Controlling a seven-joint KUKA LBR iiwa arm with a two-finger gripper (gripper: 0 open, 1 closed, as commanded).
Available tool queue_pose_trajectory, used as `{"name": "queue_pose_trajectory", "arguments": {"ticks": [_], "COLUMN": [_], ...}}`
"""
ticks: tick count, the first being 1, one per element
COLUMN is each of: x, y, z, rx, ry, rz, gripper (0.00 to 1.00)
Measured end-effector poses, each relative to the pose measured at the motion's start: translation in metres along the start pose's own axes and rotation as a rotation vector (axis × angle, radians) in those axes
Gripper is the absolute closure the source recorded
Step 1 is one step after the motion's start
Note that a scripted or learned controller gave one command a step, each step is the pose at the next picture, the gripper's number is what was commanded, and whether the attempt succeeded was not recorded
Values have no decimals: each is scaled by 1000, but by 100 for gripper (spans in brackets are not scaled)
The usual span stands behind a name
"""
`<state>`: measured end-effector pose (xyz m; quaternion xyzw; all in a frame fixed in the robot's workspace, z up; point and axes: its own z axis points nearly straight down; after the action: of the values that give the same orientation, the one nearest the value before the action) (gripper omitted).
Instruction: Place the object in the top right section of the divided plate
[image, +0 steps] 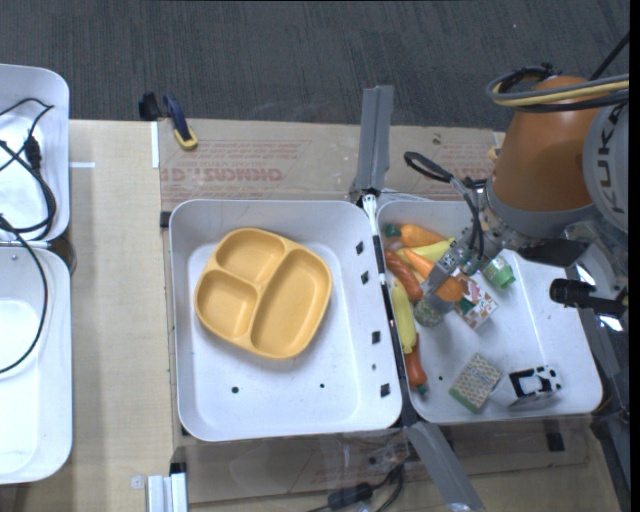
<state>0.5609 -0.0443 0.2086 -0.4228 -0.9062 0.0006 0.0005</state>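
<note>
A yellow divided plate (232, 240) lies in the left bin (200, 400). It has two small sections on its left side and one large section on its right. My gripper (434, 300) is down in the right bin (570, 350), at the left part of a pile of toy food. It sits over an orange piece (452, 289), next to a yellow banana-like piece (403, 318) and red-orange carrots (398, 268). Whether anything is between its jaws is hidden by the gripper body.
The right bin also holds an orange carrot (420, 235), a green item (499, 272), a small printed box (479, 306), a tan-green square block (474, 382) and a black-and-white item (535, 382). A grey divider post (375, 130) stands between the bins.
</note>
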Motion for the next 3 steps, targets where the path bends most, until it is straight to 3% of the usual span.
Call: {"name": "queue_pose_trajectory", "arguments": {"ticks": [1,3], "x": [49,120], "y": [47,148], "z": [18,25], "rx": [0,-2], "ry": [0,-2], "rz": [-19,-455], "gripper": [100,100]}}
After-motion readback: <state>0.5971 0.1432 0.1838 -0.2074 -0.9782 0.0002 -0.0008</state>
